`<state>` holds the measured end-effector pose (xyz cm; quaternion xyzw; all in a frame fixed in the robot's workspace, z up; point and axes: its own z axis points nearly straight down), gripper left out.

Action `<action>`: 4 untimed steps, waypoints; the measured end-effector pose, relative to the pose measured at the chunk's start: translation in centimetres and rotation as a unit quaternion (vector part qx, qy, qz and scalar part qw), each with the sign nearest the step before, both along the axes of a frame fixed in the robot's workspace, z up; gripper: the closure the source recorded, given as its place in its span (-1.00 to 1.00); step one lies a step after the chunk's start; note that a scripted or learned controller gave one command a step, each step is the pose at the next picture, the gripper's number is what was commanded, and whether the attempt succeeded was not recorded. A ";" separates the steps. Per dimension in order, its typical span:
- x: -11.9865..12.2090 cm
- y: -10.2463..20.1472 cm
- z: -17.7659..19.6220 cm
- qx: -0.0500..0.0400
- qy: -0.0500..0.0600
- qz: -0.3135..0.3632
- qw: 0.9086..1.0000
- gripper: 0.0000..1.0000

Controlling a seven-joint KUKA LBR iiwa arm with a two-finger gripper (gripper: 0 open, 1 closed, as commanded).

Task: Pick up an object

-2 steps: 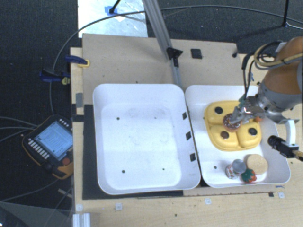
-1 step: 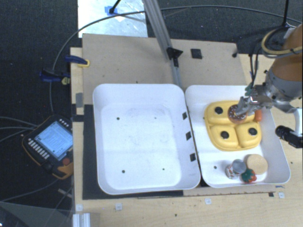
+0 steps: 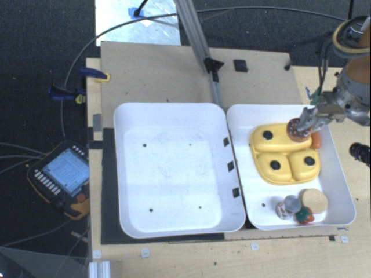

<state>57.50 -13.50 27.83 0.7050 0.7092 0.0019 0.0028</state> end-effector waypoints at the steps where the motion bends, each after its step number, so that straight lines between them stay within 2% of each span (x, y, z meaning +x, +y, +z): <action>1: -1.0 5.9 0.0 0.002 0.003 0.002 1.000 1.00; 2: -2.0 11.0 0.1 0.002 0.003 0.002 1.000 1.00; 3: -4.0 15.3 -0.9 0.001 0.003 0.002 1.000 1.00; 4: -4.5 19.7 -2.6 0.002 0.003 0.002 1.000 1.00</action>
